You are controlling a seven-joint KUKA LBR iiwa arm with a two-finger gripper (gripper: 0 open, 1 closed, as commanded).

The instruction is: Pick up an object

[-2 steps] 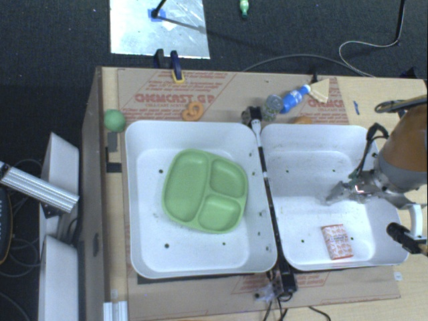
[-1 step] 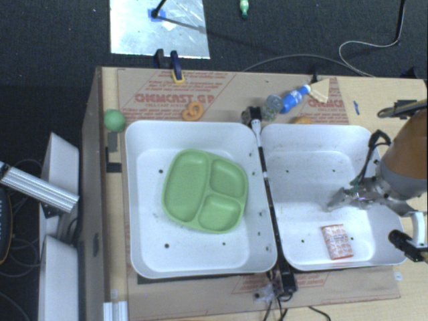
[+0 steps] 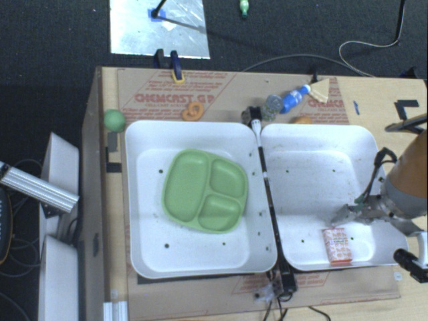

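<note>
A small red and white packet (image 3: 337, 245) lies flat near the front edge of the right bin (image 3: 314, 146). A green divided plate (image 3: 204, 190) rests in the middle of the left bin (image 3: 144, 199). The grey arm with its orange band (image 3: 409, 174) comes in from the right over the right bin's far side. Its gripper (image 3: 358, 211) hangs low over the bin floor, just above and to the right of the packet. Nothing is visibly held in it.
On the cardboard behind the bins lie a blue bottle (image 3: 295, 99), an orange ring (image 3: 194, 111) and a green ball (image 3: 114, 120). A blue clamp (image 3: 176, 64) sits at the back edge. A black divider (image 3: 266, 179) runs between the bins.
</note>
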